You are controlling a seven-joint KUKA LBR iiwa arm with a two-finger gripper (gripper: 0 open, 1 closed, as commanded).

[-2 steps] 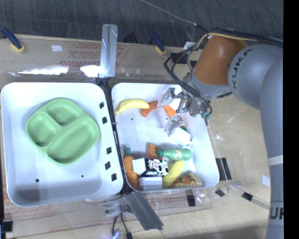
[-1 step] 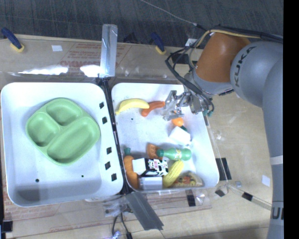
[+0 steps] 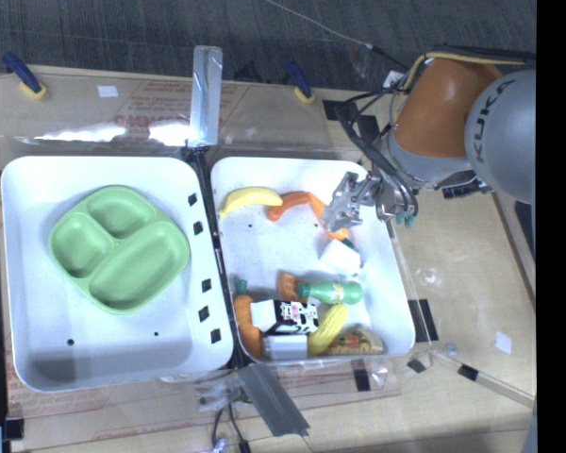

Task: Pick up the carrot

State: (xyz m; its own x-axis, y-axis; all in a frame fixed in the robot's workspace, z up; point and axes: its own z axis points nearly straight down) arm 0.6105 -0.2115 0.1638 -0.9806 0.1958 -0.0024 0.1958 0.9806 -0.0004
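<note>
The carrot [image 3: 292,203] is a curved orange piece lying in the right bin [image 3: 264,253] near its back wall, just right of a yellow banana [image 3: 250,198]. My gripper [image 3: 344,206] hangs over the carrot's right end, low in the bin by the right wall. It hides that end of the carrot. A small orange bit [image 3: 334,235] shows just below the gripper. The grey arm with its orange band [image 3: 443,111] reaches in from the upper right.
A white block [image 3: 343,254], a green bottle [image 3: 335,293], corn [image 3: 328,324], a black-and-white carton [image 3: 291,316] and orange pieces [image 3: 246,317] crowd the right bin's front. The left bin [image 3: 38,347] holds a green divided plate [image 3: 120,246].
</note>
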